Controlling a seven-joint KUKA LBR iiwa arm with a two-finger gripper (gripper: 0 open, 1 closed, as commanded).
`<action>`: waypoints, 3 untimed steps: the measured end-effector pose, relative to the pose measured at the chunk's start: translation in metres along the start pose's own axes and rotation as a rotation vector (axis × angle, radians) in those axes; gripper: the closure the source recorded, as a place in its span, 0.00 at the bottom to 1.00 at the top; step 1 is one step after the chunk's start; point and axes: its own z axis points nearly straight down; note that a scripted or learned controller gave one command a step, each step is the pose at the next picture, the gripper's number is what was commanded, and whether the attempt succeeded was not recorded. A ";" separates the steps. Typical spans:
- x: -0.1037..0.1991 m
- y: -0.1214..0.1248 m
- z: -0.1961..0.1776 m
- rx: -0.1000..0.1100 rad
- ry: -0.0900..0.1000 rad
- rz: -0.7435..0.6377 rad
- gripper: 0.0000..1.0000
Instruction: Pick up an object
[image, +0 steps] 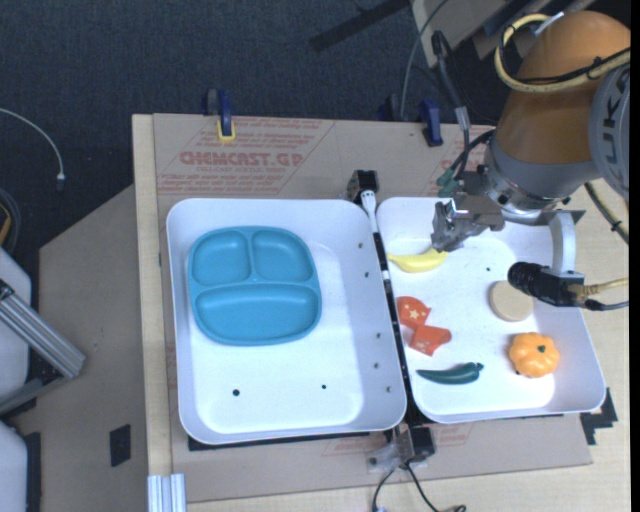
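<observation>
Metal 2-finger gripper (444, 238) low over right white bin (575, 395), just above curved yellow plastic banana (417, 262). Finger spread: cannot tell. Advise centring on banana before closing.

A robotics lab is showing here: a robot arm (560, 100) is reaching over a cardboard-covered tabletop (250, 150) held by clamps (222, 110), with loose cables (440, 60) trailing over dark carpet (100, 70).

Grey arm (600, 120) — orange band (cabled).
</observation>
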 end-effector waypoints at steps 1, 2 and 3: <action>0.050 -0.025 0.010 0.001 0.000 0.000 1.00; 0.101 -0.047 0.019 0.002 0.000 0.000 1.00; 0.098 -0.046 0.018 0.000 -0.002 0.005 0.00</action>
